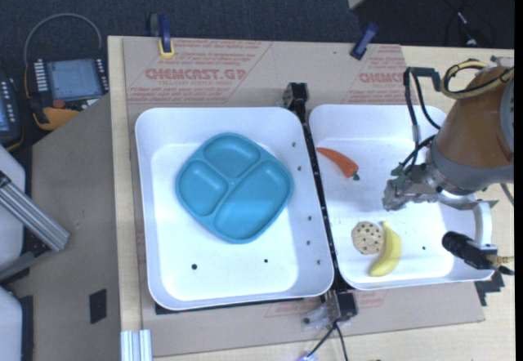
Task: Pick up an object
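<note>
Banana (386, 252) in right bin (425, 271), long axis near-vertical, tip up; tool (400, 192) above it, grip state unclear.

Blue divided plate (235, 186) in the left bin (163, 269). Right bin (425, 274) holds a chili (339, 161), cookie (367, 237) and banana (387, 252); gripper (400, 192) hovers above them.

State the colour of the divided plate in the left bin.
Light blue; the divided plate shows clearly in the camera view.
</note>
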Robot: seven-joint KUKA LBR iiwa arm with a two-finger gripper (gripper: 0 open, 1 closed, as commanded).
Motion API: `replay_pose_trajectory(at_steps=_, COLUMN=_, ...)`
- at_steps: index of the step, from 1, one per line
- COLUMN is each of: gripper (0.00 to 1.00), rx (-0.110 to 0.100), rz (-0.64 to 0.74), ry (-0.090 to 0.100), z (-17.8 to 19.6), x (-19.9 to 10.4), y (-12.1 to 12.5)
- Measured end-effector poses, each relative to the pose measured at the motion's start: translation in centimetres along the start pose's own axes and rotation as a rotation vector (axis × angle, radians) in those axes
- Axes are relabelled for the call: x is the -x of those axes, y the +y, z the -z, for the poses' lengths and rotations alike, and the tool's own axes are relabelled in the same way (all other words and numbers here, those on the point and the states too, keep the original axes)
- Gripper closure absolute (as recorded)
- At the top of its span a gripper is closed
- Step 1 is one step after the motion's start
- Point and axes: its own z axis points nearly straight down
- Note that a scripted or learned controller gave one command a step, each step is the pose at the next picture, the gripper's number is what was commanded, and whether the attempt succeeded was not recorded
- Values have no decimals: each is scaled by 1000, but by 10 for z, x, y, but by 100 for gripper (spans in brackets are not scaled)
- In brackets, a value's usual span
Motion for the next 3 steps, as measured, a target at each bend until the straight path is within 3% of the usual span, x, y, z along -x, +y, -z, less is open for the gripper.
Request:
replay_pose_trajectory(at_steps=2, gripper=100, rx=6, rz=2, ry=-2, z=111, x=7, y=-5)
replay_pose_trajectory(at_steps=3, gripper=100, rx=1, rz=7, ry=1, z=99, x=-37, y=21)
